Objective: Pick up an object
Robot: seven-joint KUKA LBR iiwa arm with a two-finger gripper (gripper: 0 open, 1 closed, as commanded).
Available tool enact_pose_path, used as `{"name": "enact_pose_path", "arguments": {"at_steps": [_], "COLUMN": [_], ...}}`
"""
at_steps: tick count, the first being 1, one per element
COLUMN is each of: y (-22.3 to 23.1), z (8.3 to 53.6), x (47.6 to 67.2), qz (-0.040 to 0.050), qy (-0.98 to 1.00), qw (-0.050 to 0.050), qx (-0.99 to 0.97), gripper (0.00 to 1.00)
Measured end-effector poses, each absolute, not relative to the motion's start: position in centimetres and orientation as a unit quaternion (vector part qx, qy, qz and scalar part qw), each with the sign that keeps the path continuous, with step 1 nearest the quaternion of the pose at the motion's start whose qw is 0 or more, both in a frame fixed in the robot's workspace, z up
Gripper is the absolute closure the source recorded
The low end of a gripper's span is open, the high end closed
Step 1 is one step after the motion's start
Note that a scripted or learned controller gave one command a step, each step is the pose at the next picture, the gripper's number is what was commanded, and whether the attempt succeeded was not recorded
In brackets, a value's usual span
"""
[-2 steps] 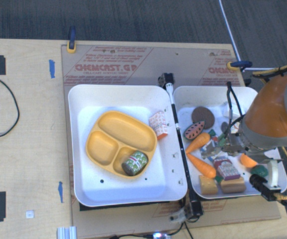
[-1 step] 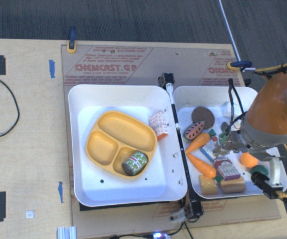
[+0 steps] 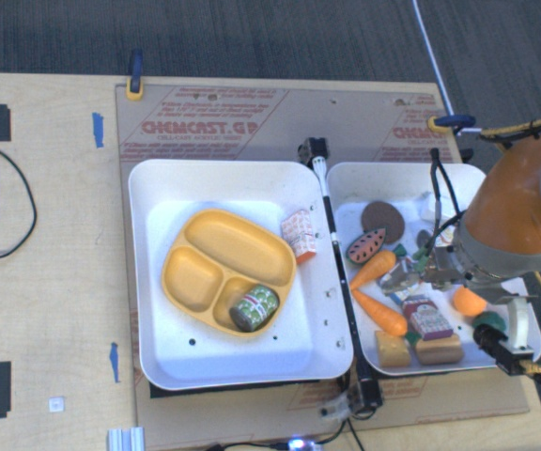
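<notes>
Several toys crowd your right bin (image 3: 350, 191): two carrots (image 3: 376, 267), a brown disc (image 3: 382, 219), a small box (image 3: 427, 318). You're at the approach: jaws (image 3: 409, 275) low beside the carrots, grip state unreadable. Next, close on one. Left bin (image 3: 148, 252) holds a yellow tray (image 3: 224, 242) with a ball (image 3: 255, 307).

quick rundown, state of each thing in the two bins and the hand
yellow tray: upright in left bin, tilted across it
green can: on its side in a tray compartment
wrapped packet: loose beside the tray
brown disc: flat in right bin
carrots: lying flat, two, apart
bread: at right bin's near edge
hand: low over right bin, grip unclear
</notes>
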State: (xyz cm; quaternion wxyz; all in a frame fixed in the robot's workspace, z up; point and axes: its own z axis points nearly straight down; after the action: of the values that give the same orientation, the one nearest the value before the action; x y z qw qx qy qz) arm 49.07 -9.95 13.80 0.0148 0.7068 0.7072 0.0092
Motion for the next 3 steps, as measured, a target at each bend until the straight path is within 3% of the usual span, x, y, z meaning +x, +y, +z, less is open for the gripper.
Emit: {"name": "enact_pose_path", "arguments": {"at_steps": [1,2,3], "y": [-9.8,-9.6,-9.6], "z": [9.4,8.6,8.7], "x": [48.9,51.7,48.1], "qz": [0.0089,0.0009,0.0018], "qy": [0.706,0.707,0.707], "qw": [0.015,0.002,0.003], "qx": [0.708,0.707,0.707], "gripper": [0.00,0.00,0.00]}}
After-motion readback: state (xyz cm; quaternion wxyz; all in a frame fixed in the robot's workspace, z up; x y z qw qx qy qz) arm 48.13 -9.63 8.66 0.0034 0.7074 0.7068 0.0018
